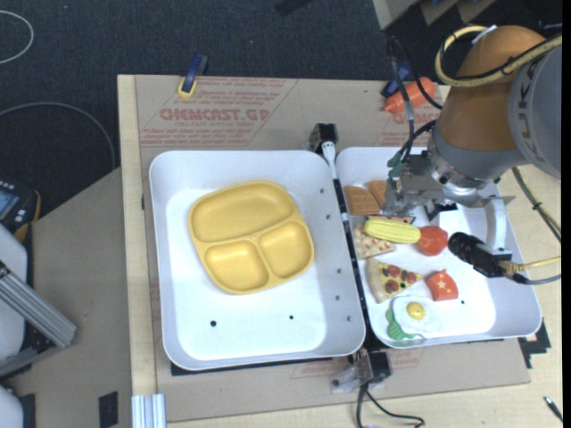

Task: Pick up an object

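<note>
You've got lots of open floor in the left bin (178, 194) all around the yellow divided plate (251, 236), mostly along its front and left edges. The right bin (500, 315) is tight: corn cob (391, 231), tomato (432, 240), pizza slice (393, 278), strawberry (442, 284) and fried egg (414, 314) bunch up near the divider. The arm (486, 96) and tool (412, 194) hang over the back of it, so your only bare patch there is the front right corner.
</note>
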